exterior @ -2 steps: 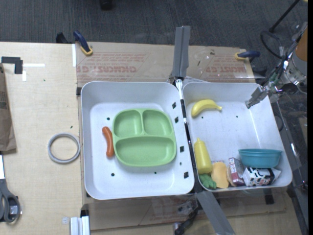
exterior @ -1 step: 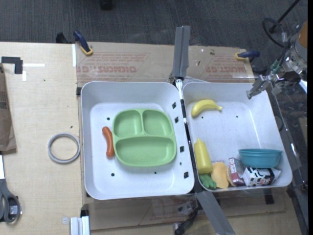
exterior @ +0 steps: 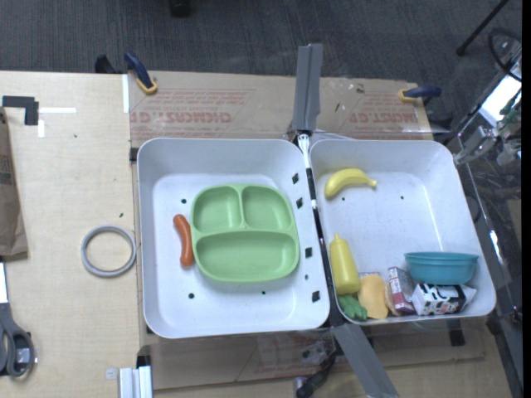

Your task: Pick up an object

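Note:
The left bin [exterior: 158,222] holds a green divided plate [exterior: 245,232], and an orange carrot [exterior: 184,240] lies along the plate's left side. In the right bin [exterior: 431,197], a yellow banana [exterior: 348,181] lies near the back left. A yellow bottle [exterior: 343,264] rests against the left wall. Along the front sit a green item [exterior: 353,307], a yellow-orange piece [exterior: 373,295], a pinkish packet [exterior: 400,291], a black-and-white carton [exterior: 438,298] and a blue bowl [exterior: 441,267].
A grey tape ring [exterior: 109,249] lies on the bench left of the bins. A brown bag [exterior: 10,197] and scissors [exterior: 17,351] sit at the left edge. Blue clamps [exterior: 141,71] hold cardboard behind the bins. A grey post [exterior: 308,89] stands between the bins at the back.

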